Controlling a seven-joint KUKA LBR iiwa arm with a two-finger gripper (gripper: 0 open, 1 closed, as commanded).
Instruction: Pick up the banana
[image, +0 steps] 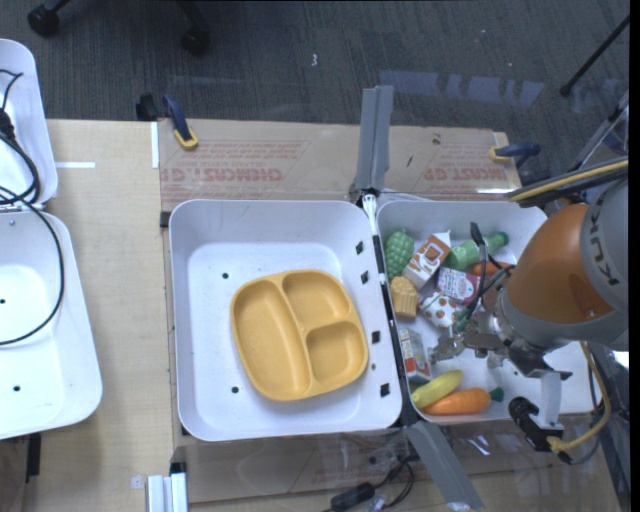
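Yellow banana lying near the front edge of the right bin, close to the wall shared with the left bin. Touching an orange carrot on its nearer side. Not held; pickup judged not yet made. Main risk here: closing on the carrot instead, or on both at once, given that contact. Also possible: pinching the curved peel off-centre and squirting it sideways, or shoving it against the front wall rather than lifting it.

Just beyond, gripper low over the clutter, below the grey arm and its orange band. Wide or narrow: cannot tell from this slant. Apart from the banana, so a short move toward the front edge probably needed, with some chance of dragging a loose packet along.

Farther back, corn cob, small carton and knobbly green fruit, crowded together. Unlikely to interfere unless nudged into the path.
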